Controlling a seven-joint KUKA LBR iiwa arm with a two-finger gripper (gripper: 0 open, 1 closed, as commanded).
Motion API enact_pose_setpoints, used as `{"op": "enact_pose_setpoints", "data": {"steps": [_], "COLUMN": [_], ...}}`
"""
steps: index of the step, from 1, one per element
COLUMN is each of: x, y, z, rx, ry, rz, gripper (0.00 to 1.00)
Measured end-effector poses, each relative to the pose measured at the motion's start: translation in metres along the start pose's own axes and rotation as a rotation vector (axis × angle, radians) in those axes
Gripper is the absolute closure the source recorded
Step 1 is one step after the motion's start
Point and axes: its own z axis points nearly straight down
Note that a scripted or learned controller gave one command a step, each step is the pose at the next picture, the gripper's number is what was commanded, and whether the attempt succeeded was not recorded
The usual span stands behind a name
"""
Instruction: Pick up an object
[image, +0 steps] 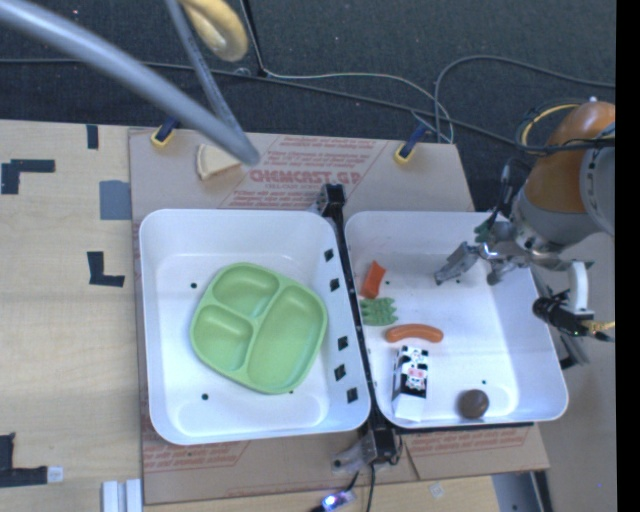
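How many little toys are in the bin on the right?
5: an orange carrot piece and green leafy piece by the divider, a sausage, a cow-print carton, a brown ball nearest the front.

dark carpet floor (400, 40) behind a wooden bench (60, 300).

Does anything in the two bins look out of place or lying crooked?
Nothing looks spilled or damaged. The green plate lies slightly askew in the left bin, and the milk carton lies on its side in the right bin.

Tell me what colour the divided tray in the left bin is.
Light green; the divided tray shows clearly in the camera view.
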Motion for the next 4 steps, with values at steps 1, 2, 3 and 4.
{"op": "enact_pose_setpoints", "data": {"steps": [1, 2, 3, 4], "x": [0.001, 0.001, 0.009, 0.011], "y": [-0.001, 0.000, 0.003, 0.015], "z": [0.054, 0.041, -0.020, -0.073], "rx": [0.000, -0.005, -0.011, -0.012], "ry": [0.000, -0.001, -0.001, -0.001], "rz": [-0.001, -0.002, -0.001, -0.001], "gripper": [0.00, 1.00, 1.00, 1.00]}}
